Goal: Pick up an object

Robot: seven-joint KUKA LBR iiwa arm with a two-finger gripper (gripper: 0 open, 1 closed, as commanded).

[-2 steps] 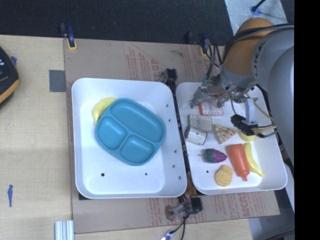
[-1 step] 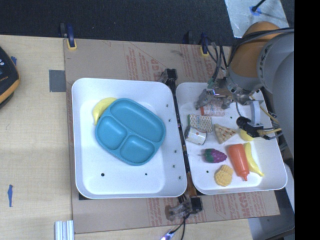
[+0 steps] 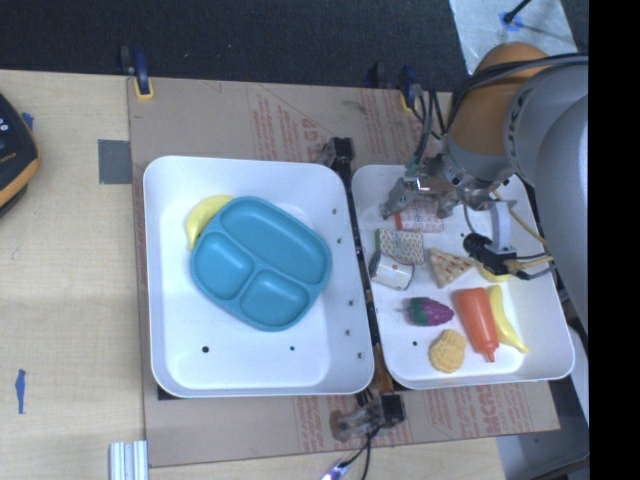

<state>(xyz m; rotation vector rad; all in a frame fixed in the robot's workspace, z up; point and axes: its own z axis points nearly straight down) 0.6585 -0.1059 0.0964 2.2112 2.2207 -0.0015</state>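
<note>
As seen from the near edge of the table, two white bins sit side by side on a brown cardboard sheet. Nearest in the right bin lie a yellow corn-like toy, an orange carrot-shaped piece with a yellow banana touching its right side, and a purple-and-green toy vegetable. Farther in are a tan wedge and a small boxy printed item, with a red-and-white patterned packet just beyond. The left bin holds a blue divided plate resting over a yellow object whose shape is mostly hidden. At the far end of the right bin the gripper hangs low over the bin's far left corner, near the packet, beneath the grey arm with its orange band. Judged from this, the step in hand is the descent toward a pick; no object is seen between the fingers. Whether the fingers are spread or pressed together cannot be told, since cables and the wrist clutter that spot. A successful next move would call for settling on one piece, probably the packet, and closing on it squarely. A black-and-yellow device at the far left is cut off by the frame.
</note>
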